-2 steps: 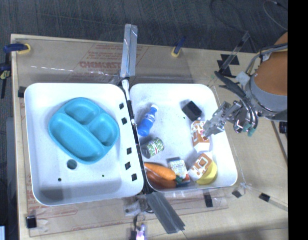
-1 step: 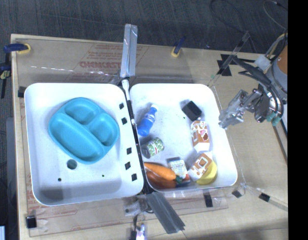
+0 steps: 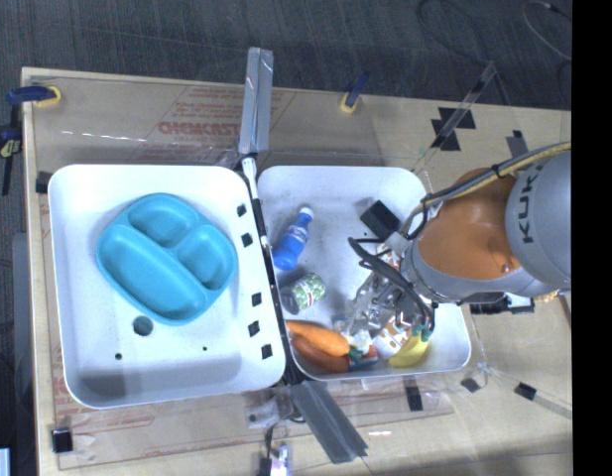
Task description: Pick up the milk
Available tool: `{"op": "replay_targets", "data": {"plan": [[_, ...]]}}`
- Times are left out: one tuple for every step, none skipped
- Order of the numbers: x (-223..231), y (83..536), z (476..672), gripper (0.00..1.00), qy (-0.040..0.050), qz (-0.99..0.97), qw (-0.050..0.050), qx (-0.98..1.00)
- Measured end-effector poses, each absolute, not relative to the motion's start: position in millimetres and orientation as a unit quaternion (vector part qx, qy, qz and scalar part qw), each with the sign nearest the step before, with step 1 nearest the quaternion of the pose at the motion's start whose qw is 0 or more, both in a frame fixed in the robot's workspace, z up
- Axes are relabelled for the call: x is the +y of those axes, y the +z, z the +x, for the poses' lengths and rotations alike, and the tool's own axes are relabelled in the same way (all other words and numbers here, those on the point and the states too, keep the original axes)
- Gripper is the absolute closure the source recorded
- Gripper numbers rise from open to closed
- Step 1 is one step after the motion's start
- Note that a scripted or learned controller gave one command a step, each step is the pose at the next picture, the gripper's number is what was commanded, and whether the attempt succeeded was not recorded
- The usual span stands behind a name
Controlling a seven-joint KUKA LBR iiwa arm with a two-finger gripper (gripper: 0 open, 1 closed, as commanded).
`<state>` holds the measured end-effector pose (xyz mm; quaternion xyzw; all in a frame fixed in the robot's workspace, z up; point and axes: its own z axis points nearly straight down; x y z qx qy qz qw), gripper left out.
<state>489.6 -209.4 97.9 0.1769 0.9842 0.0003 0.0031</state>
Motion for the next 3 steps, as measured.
{"op": "replay_targets", "data": {"plan": [[-210.0,207.6,517.9,1.00,-0.0002,0.098,0.000,0.995],[-210.2,207.4,517.7,0.00,-0.0002,0.098,0.000,0.995],[-209.4,252.5,522.1,0.00,-0.0004,0.071,0.000,0.997]]}}
